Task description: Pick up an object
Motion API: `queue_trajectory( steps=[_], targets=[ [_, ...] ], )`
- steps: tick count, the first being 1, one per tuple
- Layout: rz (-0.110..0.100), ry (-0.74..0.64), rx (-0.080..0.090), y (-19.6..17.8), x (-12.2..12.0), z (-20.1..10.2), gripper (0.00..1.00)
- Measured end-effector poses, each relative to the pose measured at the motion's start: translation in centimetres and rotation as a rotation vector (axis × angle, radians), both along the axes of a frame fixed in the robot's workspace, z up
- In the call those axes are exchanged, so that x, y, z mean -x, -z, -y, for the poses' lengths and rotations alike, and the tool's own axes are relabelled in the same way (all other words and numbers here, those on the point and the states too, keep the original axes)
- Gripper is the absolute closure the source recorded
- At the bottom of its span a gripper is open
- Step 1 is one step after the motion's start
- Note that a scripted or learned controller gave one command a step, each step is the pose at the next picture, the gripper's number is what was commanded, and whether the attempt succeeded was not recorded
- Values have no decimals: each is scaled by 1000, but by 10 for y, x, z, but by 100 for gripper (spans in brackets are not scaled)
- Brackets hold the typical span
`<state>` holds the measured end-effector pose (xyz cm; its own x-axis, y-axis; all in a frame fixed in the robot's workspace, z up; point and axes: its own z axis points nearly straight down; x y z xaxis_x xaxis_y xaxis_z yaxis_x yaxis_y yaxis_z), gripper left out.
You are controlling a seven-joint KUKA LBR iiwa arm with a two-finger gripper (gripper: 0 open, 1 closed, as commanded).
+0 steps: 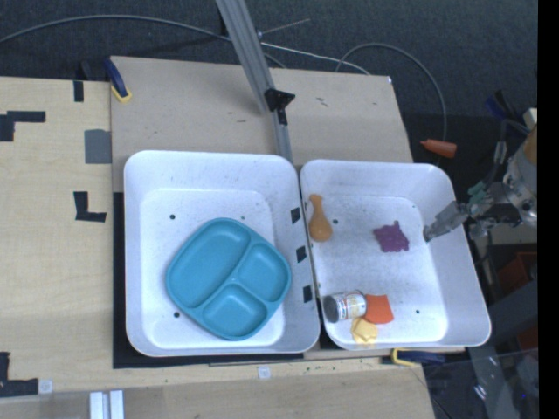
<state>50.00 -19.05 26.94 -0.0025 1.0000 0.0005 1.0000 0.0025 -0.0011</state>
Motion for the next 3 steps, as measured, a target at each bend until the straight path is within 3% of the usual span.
queue_trajectory(
  steps=[1, 3],
  targets=[
    [0, 0, 0, 0, 0, 0, 0],
    [-6, 1, -1, 105, 3, -19, 0]
  ],
)
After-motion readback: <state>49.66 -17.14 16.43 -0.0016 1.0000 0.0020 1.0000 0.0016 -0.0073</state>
